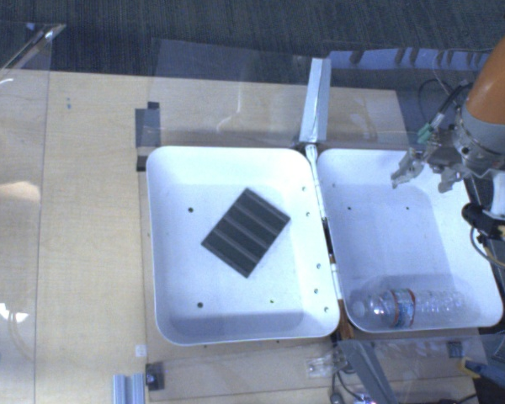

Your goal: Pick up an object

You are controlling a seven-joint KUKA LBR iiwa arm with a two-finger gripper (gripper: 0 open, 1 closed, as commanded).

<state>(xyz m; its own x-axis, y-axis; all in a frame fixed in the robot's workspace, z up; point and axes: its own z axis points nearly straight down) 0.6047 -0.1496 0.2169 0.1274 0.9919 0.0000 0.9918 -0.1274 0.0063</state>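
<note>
Shows two white bins side by side on a wooden bench point(67, 225), meeting just in front of an upright metal bar point(316, 99) at the back. Puts the left bin point(164, 251) to the left of that bar and the right bin point(379, 242) to its right.

Finds a dark ribbed slab point(246, 231) lying flat and turned at an angle in the left bin, forward and left of the bar, clear of every wall.

Finds a clear plastic bottle point(408, 305) on its side in the right bin, far forward and right of the bar, along the near wall.

Places the gripper point(422, 180) right of the bar, over the back part of the right bin, under the arm's orange band point(498, 91). Holds its jaws apart, with nothing between them. Keeps well apart from both bottle and slab.
</note>
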